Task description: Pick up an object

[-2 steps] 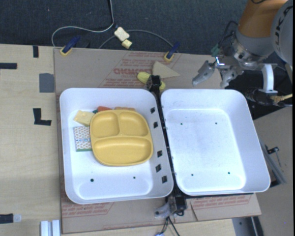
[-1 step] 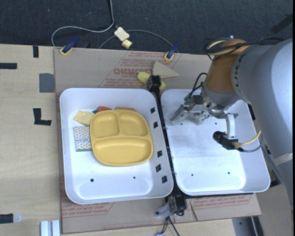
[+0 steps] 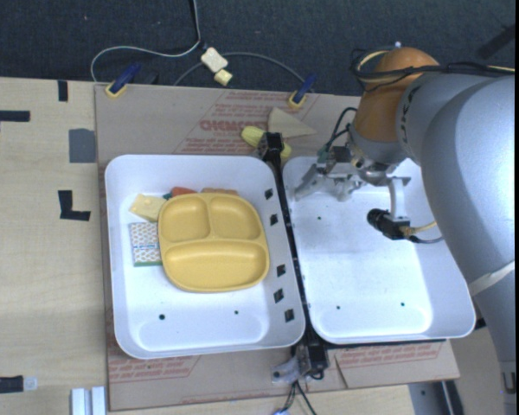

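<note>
so the yellow divided plate sits mid left bin, small stuff tucked under its far-left edge. jaws hang over the right bin's far edge, can't tell if apart. I'd go for the plate's rim

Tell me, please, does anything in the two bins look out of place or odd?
Yes. In the left bin a yellow divided plate lies on top of smaller items, covering most of them; a checked sponge and a pale yellow piece stick out at its left edge. The gripper is over the right bin.
</note>
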Controlling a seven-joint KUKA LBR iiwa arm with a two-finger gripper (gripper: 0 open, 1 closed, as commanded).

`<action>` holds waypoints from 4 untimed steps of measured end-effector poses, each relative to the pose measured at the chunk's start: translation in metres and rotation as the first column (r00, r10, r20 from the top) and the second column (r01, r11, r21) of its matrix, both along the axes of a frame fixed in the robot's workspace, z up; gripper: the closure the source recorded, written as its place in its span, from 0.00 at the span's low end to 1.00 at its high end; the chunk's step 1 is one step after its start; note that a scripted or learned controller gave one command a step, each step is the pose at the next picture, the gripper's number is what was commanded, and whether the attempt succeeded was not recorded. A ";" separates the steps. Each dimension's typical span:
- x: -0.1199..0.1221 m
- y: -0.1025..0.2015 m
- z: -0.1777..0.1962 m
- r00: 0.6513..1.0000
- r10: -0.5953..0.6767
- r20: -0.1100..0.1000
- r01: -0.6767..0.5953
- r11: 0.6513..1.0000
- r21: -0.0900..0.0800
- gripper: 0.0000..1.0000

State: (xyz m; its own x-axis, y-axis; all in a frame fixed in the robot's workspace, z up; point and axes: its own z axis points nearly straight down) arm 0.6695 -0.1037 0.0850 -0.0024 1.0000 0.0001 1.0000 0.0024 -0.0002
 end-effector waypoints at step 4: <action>-0.065 -0.041 0.109 1.000 -0.004 0.008 0.004 1.000 -0.004 1.00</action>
State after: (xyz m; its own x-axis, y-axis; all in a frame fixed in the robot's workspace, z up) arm 0.6042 -0.1450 0.1944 0.0020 1.0000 -0.0036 1.0000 -0.0020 0.0079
